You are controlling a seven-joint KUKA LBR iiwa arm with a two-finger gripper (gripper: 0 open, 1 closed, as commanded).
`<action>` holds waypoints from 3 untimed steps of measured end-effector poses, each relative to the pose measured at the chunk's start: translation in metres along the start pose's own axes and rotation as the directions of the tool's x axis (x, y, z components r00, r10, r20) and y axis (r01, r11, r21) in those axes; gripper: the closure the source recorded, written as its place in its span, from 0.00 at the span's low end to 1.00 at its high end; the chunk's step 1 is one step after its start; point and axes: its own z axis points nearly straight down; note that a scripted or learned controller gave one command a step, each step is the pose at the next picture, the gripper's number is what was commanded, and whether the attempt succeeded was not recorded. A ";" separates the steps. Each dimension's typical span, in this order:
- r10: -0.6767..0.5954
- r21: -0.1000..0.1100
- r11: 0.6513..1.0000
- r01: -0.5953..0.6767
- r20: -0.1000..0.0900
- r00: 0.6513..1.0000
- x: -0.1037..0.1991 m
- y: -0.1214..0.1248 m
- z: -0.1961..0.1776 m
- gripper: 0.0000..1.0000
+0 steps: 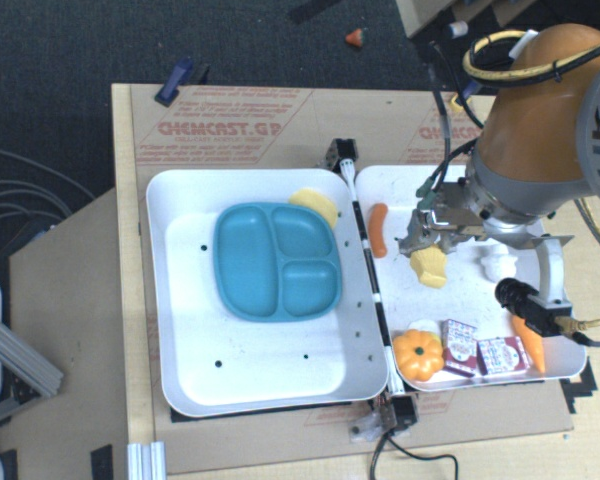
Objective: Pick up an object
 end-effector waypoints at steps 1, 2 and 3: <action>-0.002 -0.001 1.000 0.002 0.000 1.000 0.001 0.000 -0.010 1.00; -0.002 0.006 1.000 0.002 -0.003 1.000 0.045 -0.031 0.004 1.00; -0.001 0.005 1.000 0.001 -0.002 1.000 -0.022 -0.030 0.018 1.00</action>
